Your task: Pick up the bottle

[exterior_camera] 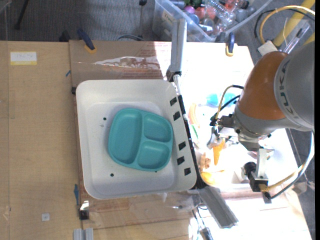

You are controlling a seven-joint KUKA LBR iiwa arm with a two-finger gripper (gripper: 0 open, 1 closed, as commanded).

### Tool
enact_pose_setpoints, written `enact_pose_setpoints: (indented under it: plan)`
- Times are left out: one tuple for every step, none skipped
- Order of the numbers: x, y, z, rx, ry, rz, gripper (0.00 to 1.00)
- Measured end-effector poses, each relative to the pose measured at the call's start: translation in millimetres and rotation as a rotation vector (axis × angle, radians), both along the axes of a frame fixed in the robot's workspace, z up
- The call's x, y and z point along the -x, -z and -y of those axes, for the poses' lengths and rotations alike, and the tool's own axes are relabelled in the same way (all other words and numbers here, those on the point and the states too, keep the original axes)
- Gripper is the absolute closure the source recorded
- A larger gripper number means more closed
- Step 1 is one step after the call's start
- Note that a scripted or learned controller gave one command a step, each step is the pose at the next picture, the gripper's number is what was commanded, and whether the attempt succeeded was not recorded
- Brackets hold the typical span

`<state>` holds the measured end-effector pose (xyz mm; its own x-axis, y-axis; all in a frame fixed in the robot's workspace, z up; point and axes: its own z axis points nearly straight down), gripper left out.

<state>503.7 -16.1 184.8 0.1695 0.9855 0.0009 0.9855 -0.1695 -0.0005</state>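
so we look down on 2 white bins side by side. the left bin [90, 134] is evenly lit and holds a teal divided plate [140, 139] with 3 compartments, lying flat near its middle. a row of small black clips [178, 131] runs down the wall that the 2 bins share.

the right bin [200, 69] is badly washed out by glare, so we can read little of what lies in it. we make out a blue object [213, 101] near its middle, an orange piece [216, 153] just below it, and something yellowish [212, 178] by the lower edge. we cannot tell which of these, if any, is the bottle; the blue object may be its cap or body, but the overexposure hides its outline.

the arm [280, 91] reaches in from the right, with its orange band [262, 91] above the wrist, and it hangs over the right bin. its gripper [220, 134] sits low over the bin, close to the orange piece, and whether it is parted or closed we cannot tell, since glare and the wrist body cover that part.

beyond the bench, at the top, stands a clear tub [215, 6] full of mixed small items, and 2 blue clamps [89, 43] grip the bench's far edge.
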Motion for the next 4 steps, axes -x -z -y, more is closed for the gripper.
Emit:
enact_pose_setpoints:
  plan:
    - [-15.0, 0.0, -56.5, 0.002, -0.432, 0.003, 1.0]
    - [-15.0, -0.1, -56.4, 0.002, -0.432, 0.003, 0.0]
    - [-1.4, -0.1, 21.1, 0.0, -0.416, -0.001, 0.0]
    - [-2.1, 90.0, 133.0, -0.001, -0.053, 0.003, 0.0]
